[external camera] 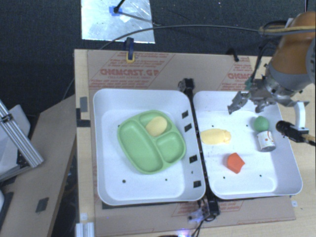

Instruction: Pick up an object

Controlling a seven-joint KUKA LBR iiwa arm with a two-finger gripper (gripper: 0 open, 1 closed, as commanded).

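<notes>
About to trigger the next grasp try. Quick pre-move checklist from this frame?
1. Gripper carrying nothing: ok, nothing shows between its fingers.
2. Finger opening: cannot tell at this angle.
3. Targets in the right bin: ok. Yellow object, orange block, green ball and small can all lie there.
4. Spacing for a clean grasp: not ok for the green ball and can, which sit close together; ok for the yellow object and orange block, each apart from the rest.
5. Gripper over a target: not ok, it hangs near the bin's far edge, off from every object.
</notes>
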